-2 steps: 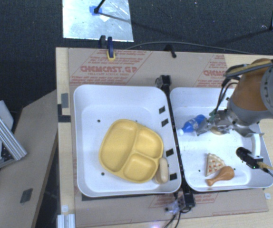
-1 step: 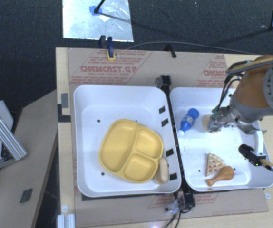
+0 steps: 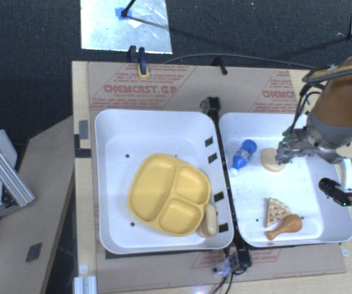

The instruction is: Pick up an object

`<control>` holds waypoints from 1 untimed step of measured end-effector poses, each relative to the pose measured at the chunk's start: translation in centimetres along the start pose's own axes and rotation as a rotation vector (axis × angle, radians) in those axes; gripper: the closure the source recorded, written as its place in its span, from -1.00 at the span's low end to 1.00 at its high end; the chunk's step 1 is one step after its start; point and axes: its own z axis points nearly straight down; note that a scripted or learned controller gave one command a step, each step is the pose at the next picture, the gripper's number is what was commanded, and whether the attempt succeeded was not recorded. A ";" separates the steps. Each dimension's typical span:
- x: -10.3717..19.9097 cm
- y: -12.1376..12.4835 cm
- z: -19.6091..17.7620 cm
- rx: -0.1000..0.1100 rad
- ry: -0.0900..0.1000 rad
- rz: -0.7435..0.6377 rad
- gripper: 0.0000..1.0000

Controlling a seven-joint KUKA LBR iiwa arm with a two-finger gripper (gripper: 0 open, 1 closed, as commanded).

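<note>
We see the bench (image 3: 182, 84) from above, covered with brown cardboard, and on it two shallow white bins side by side. In the left bin (image 3: 121, 133) lies a yellow divided tray (image 3: 164, 192), slightly turned, with a small beige bread roll (image 3: 210, 219) touching its lower right edge, near the wall between the bins.

In the right bin (image 3: 249, 124) we count four things. A blue and white bottle (image 3: 243, 154) lies on its side near the left wall. Just beside it, to the right, is a round tan piece (image 3: 271, 161) that looks like a small cookie or bun. Lower in the bin there is a pizza slice (image 3: 276, 211), and touching it from below a brown chicken drumstick (image 3: 284, 226).

The arm comes in from the right, with its orange band above the wrist. The hand (image 3: 284, 154) is low over the right bin, at the right edge of the round tan piece, and seems to touch it. The fingers are dark and small here, so we cannot tell if they are spread or pressed together, and we cannot see any thing between them. All four objects rest on the floor of the bin.
</note>
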 end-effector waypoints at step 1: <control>0.5 -0.7 -5.5 -0.001 0.000 -0.001 1.00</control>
